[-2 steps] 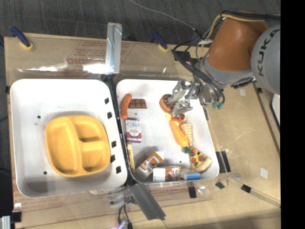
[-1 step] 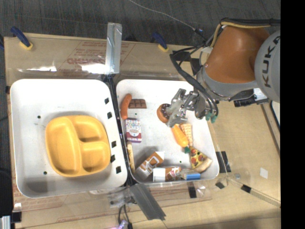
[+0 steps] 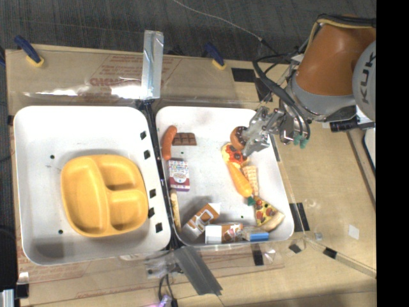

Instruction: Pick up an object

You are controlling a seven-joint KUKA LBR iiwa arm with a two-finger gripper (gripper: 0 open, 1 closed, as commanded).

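The right bin point(image 3: 211, 117) holds toy food: a sausage point(image 3: 168, 142), a chocolate bar point(image 3: 185, 139), a small carton point(image 3: 179, 174), an orange carrot-like piece point(image 3: 240, 180), a waffle piece point(image 3: 251, 177), a pizza slice point(image 3: 268, 215), a brown box point(image 3: 200, 219) and packets point(image 3: 233, 233) along the front wall. A round brown-and-red item point(image 3: 238, 138) lies by the right wall. My gripper point(image 3: 253, 139) hangs at the bin's upper right, right next to that round item, fingers pointing down-left.
The left bin point(image 3: 32, 126) carries a yellow divided tray point(image 3: 104, 194). A silver tape strip point(image 3: 153, 62) stands behind the divider between the bins. Cables run across the bench near the arm point(image 3: 332, 59). Blue clips point(image 3: 30, 51) hold the back edge.
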